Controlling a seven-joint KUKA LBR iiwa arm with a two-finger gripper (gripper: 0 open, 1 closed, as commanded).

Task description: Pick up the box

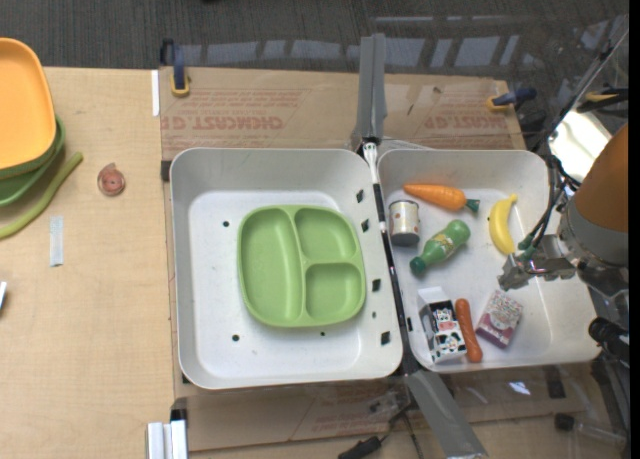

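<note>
While its grip state stays unreadable, the hand (520,272) hovers just above the box (502,317).

A green divided plate (301,265) lies in the left bin (190,247); right of it, in the other bin, lie a carrot (436,195), tin can (403,222), green bottle (440,247) and banana (502,222); far left of the plate, stacked dishes (22,122) sit on the counter (80,347).
</note>
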